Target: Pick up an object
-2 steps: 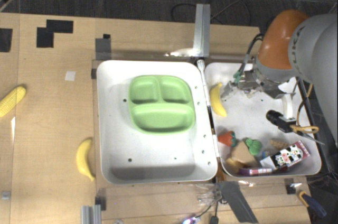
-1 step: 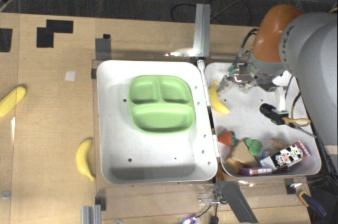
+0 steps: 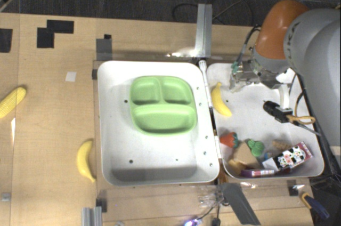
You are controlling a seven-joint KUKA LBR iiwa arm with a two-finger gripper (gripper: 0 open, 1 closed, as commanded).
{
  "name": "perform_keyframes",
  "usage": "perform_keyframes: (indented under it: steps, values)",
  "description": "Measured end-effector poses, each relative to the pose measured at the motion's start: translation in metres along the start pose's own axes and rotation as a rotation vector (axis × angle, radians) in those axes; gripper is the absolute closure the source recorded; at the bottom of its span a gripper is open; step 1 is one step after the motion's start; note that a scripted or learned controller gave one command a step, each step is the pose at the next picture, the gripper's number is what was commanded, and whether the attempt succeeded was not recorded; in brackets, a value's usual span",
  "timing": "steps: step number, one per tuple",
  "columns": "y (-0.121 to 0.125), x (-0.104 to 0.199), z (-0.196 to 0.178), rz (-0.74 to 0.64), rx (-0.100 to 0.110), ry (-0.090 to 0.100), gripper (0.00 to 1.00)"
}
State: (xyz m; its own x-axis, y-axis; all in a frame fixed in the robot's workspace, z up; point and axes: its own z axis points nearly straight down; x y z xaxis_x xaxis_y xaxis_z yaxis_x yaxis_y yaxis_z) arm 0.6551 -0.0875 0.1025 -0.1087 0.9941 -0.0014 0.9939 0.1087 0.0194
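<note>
My gripper (image 3: 241, 80) hangs over the far part of the right bin (image 3: 250, 113), a little right of a yellow banana (image 3: 219, 101) that lies along the bin's left wall. Several small things are piled at the bin's near edge: a red piece (image 3: 228, 139), a tan block (image 3: 242, 154), a green toy (image 3: 256, 146), a purple pen (image 3: 250, 171) and a black-and-white box (image 3: 290, 158). Nothing shows between the gripper and the bin floor below it.
The left bin (image 3: 114, 129) holds a green divided plate (image 3: 162, 103). Outside the bins, a second banana (image 3: 85, 160) and a yellow corn cob (image 3: 11, 102) lie on the wooden bench. The arm's grey body (image 3: 319, 59) covers the right bin's far right side.
</note>
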Motion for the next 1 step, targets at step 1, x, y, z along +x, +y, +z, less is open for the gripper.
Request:
perform_keyframes:
  steps: [1]
  values:
    - [-0.0001,0.0001,0.0001,0.000,0.000,0.000,0.00]
